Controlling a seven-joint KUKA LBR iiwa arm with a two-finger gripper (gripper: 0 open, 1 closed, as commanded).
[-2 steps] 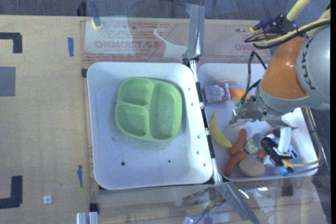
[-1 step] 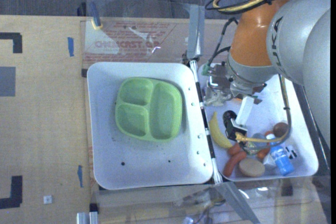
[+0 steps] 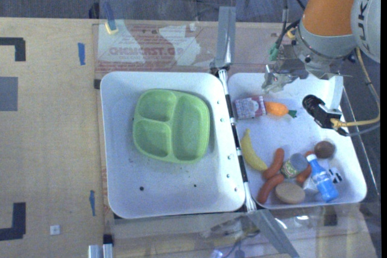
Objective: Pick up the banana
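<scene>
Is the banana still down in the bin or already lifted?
Down. The banana lies flat on the right bin floor by its left wall; the gripper is above, apart.

Glossy white plastic bins (image 3: 121,190), matt green plastic tray (image 3: 172,125), bare wood bench (image 3: 48,130).

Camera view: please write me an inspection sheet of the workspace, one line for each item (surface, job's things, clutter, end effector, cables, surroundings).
Surface: wooden bench bearing two white bins side by side, left bin and right bin.
Job's things: banana lies in the right bin near its left wall, untouched.
Clutter: green divided plate in the left bin; in the right bin a carrot, a small carton, sausages, a blue bottle and other small items.
End effector: end effector hangs over the right bin's far edge, apart from the banana; finger state unclear.
Cables: yellow cable beside the arm; dark cables on the floor.
Surroundings: blue tape marks on the bench; grey floor.
</scene>
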